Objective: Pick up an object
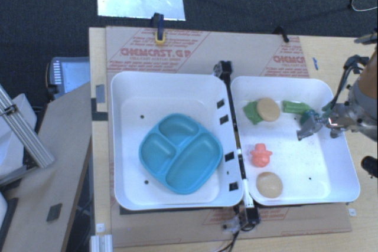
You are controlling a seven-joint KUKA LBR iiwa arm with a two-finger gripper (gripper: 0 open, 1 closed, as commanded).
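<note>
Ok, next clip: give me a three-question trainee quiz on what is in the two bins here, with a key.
1. True or false: the blue divided plate lies in the left bin.
2. Multiple choice: which item in the right bin lies closest to the claw?
A. the orange toy
B. the green piece
C. the tan round piece near the front wall
3. Fill in: the other tan round piece at the back of the right bin rests against a ____ leafy item.

Key: 1 true; 2 B; 3 green.
</note>
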